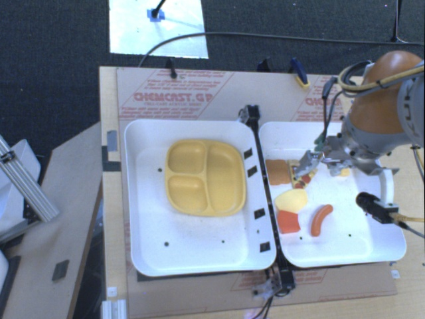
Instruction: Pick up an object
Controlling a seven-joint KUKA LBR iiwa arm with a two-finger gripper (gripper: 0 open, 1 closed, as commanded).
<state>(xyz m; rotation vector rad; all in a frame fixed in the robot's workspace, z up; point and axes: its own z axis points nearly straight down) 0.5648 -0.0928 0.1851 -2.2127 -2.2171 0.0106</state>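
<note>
Left bin [143, 244] — yellow plate [204, 177]; right bin [372, 244] — sausage [321, 219]; gripper [307, 167] state unclear.

Right bin [372, 244]: obstacles crowd its 9 o'clock side, namely a brown toast slice [278, 172], a yellow piece [292, 199], an orange-red block [288, 222] and a sausage [321, 219]. The floor from 3 to 6 o'clock lies open. Left bin [143, 244]: a yellow divided plate [204, 177] takes the centre; a bare margin runs around it, widest at 6 o'clock.
</note>
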